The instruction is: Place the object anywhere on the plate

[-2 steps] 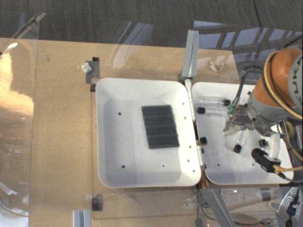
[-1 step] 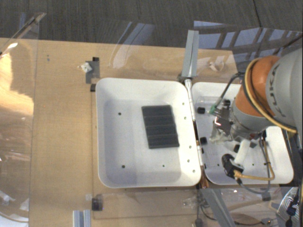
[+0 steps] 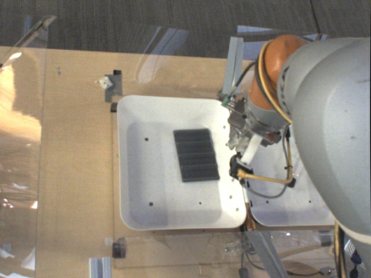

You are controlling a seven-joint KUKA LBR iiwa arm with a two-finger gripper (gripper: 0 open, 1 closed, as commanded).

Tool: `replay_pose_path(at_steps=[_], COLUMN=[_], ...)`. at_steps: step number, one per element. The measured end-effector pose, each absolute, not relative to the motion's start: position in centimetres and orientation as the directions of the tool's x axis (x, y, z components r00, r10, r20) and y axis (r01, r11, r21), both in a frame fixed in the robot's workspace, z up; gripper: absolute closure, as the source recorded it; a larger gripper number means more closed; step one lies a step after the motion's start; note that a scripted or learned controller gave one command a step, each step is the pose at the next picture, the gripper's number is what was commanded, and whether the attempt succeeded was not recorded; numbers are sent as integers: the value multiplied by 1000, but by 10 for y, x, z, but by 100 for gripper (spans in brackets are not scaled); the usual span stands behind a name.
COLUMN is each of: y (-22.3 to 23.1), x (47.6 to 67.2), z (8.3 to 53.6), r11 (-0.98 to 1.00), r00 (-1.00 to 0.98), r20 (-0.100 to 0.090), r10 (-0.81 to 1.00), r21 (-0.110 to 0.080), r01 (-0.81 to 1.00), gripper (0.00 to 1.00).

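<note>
The pale wooden bench (image 3: 69, 172) runs across the view, with dark carpeted floor (image 3: 145, 10) beyond its far edge and a clear panel (image 3: 23, 126) catching glare along its left side. The grey arm (image 3: 330, 114) comes in from the right, and its bulk covers most of the right side of the bench. Its orange band (image 3: 278, 54) sits just above the wrist.

The left white bin (image 3: 124, 178) is in full view, shallow, with rounded corners. The right white bin (image 3: 272, 210) touches it along a shared seam, and the arm hides everything but its near left part.

A flat dark grey ribbed plate (image 3: 196, 155) lies on the floor of the left bin, right of the middle and nearer the seam than the left wall. It is rectangular, its ridges run across its width, and it is turned slightly off square with the bin. It lies flat and apart from all four walls.

The gripper (image 3: 235, 135) hangs over the seam, above the left bin's right rim and just beside the plate's right edge. Whether it is apart or together cannot be told from this angle, nor whether it carries anything.

A small black fitting (image 3: 115, 88) stands at the left bin's far left corner, and another (image 3: 119, 248) sits on the bench by its near left corner.
</note>
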State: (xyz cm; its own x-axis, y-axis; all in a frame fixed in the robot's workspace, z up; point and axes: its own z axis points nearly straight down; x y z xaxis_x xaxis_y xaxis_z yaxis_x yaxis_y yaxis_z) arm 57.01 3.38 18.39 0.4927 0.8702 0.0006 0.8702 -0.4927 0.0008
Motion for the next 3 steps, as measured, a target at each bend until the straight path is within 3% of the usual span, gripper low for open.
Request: replay_pose_path(at_steps=[1,2,3], y=[86,148,189], x=[528,501,632], z=[184,186,211], r11=[-574,-742,-740], r00=[574,742,740], r20=[2,1,1], r10=[819,671,673], r21=[0,0,1], r01=[819,671,673], gripper=[100,100,100])
